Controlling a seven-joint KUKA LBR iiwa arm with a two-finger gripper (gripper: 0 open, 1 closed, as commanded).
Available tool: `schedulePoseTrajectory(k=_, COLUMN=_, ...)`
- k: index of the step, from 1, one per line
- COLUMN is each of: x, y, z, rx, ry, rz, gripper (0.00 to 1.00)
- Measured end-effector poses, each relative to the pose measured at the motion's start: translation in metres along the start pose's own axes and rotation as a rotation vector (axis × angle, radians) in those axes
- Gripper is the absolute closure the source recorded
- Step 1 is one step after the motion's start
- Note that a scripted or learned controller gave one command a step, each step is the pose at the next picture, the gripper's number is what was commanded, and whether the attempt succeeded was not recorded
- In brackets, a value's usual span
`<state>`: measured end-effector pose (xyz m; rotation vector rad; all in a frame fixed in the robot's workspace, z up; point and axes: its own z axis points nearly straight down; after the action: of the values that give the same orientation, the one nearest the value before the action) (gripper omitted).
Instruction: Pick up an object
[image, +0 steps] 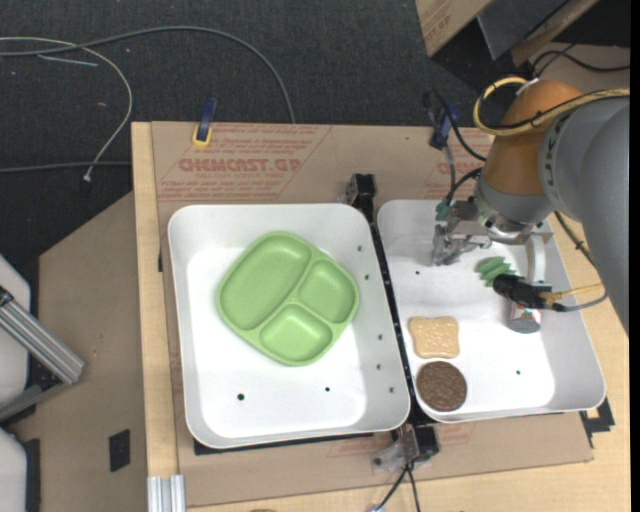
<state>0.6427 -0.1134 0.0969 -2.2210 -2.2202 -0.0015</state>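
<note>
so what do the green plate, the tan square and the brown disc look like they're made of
Green plate: likely moulded plastic, smooth, soft sheen, one even colour. Tan square: probably plastic or foam toy food, matte, speckled like a cracker. Brown disc: likely similar, matte, grainy top.

Two white bins sat side by side on a cardboard sheet w/ red print. L bin held a green 3-compartment plate, lying flat and turned at an angle, approx. mid-bin. R bin held a tan square cracker near its L wall, w/ a brown round disc just below it, almost touching. A small green item lay further up the R bin. The arm came in from the R, and the gripper hung over the R bin's upper part, just L of the green item. A blue clip sat at the cardboard's top edge.
</note>
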Motion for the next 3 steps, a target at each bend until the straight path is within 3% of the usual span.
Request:
schedulePoseTrajectory(k=2, x=0.0, y=-0.004, z=-0.129, rx=-0.008, ry=-0.003, rz=-0.002, gripper=1.0)
schedulePoseTrajectory(k=3, x=-0.003, y=0.003, z=-0.175, rx=-0.008, ry=-0.003, rz=-0.002, gripper=1.0)
